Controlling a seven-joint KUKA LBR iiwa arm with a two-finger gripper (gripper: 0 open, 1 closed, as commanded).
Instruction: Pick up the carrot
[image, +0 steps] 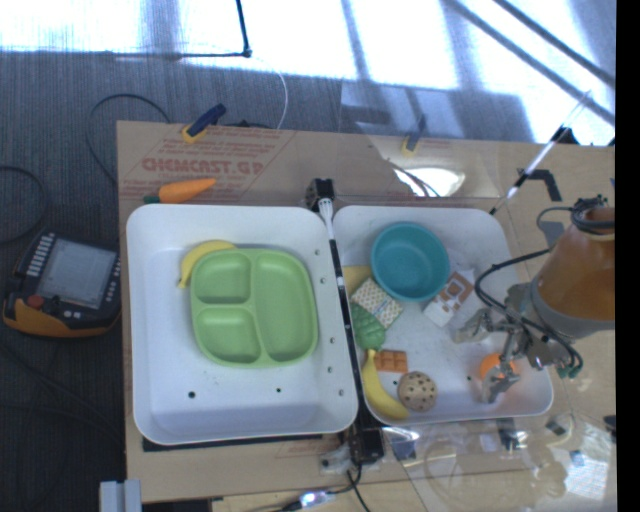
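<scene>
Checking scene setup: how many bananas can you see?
2: one banana in the left bin, behind the green tray; one banana at the right bin's front-left. More could be hidden.

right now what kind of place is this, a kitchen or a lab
Most likely a robotics lab bench, not a kitchen: two white bins of toy food sit on a cardboard-covered bench, cables trail across the carpet, and a robot control pendant lies on the floor at left.

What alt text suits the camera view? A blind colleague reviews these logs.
The arm's tool sits over a small orange carrot in the right bin, near a teal bowl and a banana. The left bin holds a green divided plate.
</scene>
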